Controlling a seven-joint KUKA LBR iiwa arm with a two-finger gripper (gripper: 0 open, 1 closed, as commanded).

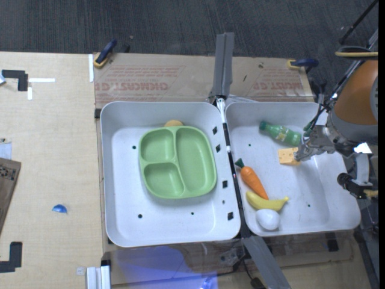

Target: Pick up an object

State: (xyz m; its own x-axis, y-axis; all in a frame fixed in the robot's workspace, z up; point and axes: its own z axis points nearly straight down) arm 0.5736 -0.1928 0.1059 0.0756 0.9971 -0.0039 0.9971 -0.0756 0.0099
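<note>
Nearby, hand [302,151] beside cheese [287,156], green bottle [280,133] behind, grip state unclear

The only lettering that can be made out is red print on the brown cardboard sheet [180,80] lying flat behind the two white bins. It appears upside down from this camera. On the left half, behind the left bin, the larger line looks like "CHEMICAL GR", though the letters are blurred and the reading is uncertain; smaller lines under it are too fine to read. A matching red block on the right half is cut off and unreadable.
</note>
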